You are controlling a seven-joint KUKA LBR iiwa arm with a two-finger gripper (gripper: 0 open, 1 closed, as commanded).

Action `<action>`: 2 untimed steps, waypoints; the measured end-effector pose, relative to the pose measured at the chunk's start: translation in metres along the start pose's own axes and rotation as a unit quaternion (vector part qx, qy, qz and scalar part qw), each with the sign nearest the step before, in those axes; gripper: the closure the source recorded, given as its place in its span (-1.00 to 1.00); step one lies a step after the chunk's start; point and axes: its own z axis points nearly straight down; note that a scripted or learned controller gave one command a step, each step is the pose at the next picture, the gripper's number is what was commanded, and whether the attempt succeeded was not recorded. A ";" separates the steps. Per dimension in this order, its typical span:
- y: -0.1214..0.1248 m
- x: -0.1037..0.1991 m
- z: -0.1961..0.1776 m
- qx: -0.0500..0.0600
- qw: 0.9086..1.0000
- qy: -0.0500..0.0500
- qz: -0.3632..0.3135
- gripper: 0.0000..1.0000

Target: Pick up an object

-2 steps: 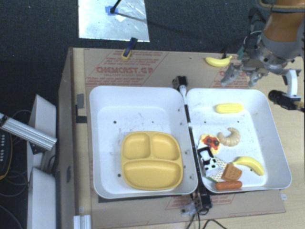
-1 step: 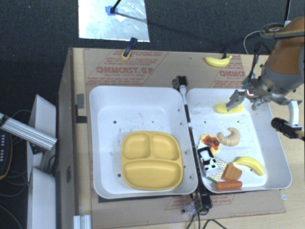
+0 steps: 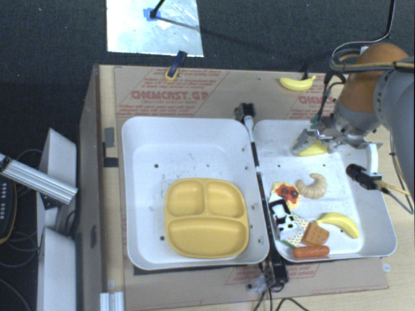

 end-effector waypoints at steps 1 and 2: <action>-0.001 -0.001 -0.010 0.004 1.000 0.001 0.000 1.00; -0.030 0.056 -0.107 -0.001 1.000 0.002 -0.002 1.00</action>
